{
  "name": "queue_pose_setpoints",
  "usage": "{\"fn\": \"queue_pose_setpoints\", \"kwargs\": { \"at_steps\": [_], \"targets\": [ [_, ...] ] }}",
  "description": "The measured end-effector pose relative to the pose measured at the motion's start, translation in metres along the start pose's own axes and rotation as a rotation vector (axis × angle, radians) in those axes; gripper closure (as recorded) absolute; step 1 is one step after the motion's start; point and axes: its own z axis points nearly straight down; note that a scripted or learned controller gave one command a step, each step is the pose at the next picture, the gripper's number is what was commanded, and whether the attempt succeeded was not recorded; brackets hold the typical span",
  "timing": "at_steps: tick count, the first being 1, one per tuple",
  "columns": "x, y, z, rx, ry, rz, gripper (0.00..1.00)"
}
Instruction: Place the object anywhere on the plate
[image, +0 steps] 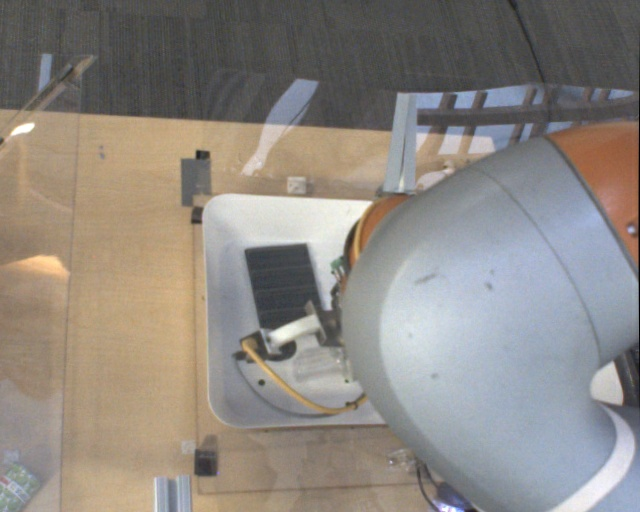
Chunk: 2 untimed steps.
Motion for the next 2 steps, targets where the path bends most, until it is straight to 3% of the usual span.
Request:
{"fn": "queue_pose_setpoints", "kwargs": {
  "at_steps": [1, 2],
  "targets": [
    [0.0, 0.0, 0.0, 0.0, 0.0, -0.008, 1.0],
    [-0.024, 0.061, -0.037, 0.016, -0.015, -0.049, 1.0]
  ]
}}
